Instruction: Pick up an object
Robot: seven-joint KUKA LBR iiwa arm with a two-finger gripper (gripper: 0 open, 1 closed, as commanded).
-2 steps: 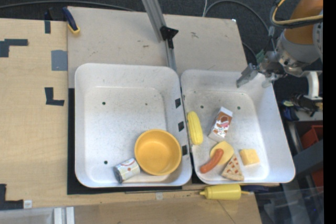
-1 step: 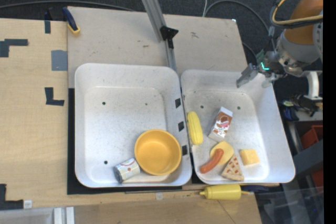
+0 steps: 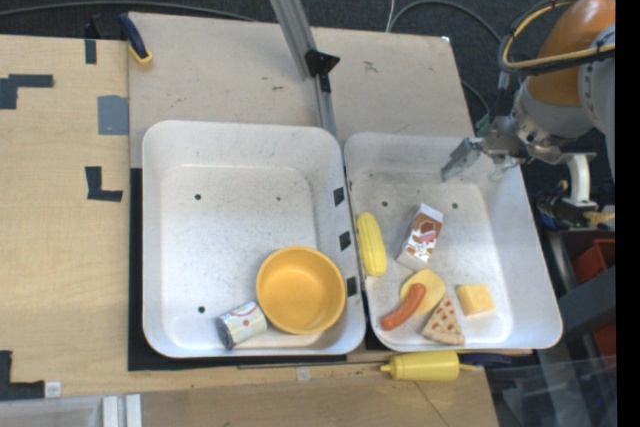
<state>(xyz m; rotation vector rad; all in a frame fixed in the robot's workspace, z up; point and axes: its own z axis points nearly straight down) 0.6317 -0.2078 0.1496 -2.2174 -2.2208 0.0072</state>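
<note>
My gripper [image 3: 458,160] hangs over the far right part of the right bin [image 3: 520,245], above bare white floor. Nothing shows between its fingers. Toward the front of that bin lie a yellow corn cob [image 3: 372,243], a small milk carton [image 3: 423,236], a red sausage [image 3: 403,307] on a yellow piece [image 3: 428,284], a pizza slice [image 3: 444,323] and a yellow cheese block [image 3: 475,299]. The left bin [image 3: 200,175] holds a yellow bowl [image 3: 300,290] and a small can [image 3: 241,324] lying on its side at the front.
A yellow mustard bottle [image 3: 425,367] lies on the bench just in front of the right bin. A grey metal pole [image 3: 290,0] slants down to the gap between the bins. Cables run across the back of the bench.
</note>
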